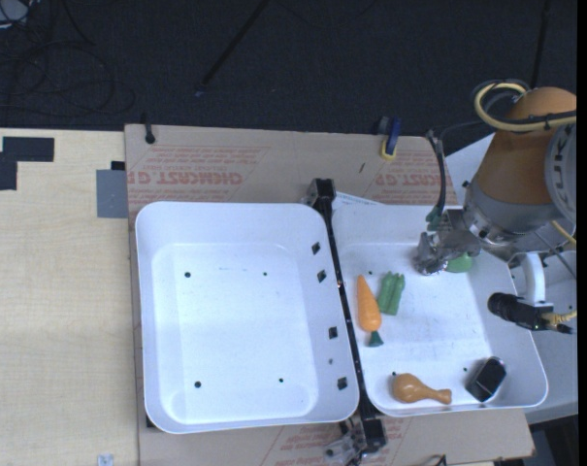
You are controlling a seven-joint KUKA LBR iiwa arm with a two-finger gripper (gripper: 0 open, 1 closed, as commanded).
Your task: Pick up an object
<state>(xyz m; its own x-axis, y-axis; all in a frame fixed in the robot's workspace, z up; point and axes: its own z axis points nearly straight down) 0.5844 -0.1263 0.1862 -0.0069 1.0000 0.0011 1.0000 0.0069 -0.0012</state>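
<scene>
My gripper (435, 257) hangs low over the far side of the right bin (511, 396), under the grey wrist and orange band. A small light-green object (460, 264) lies right against the gripper's right side; I cannot tell whether it is held. An orange carrot (369, 306) and a dark-green piece (391, 292) lie side by side in the bin's left part, to the gripper's lower left. A tan drumstick-shaped toy (417, 388) rests by the near wall, and a black object (486, 378) sits in the near right corner.
The left bin (152, 260) adjoins the right one along a black divider (337, 289). A black cylindrical part (519, 310) with cables reaches over the right bin's right rim. Both bins rest on cardboard, with a pale wooden bench to the left.
</scene>
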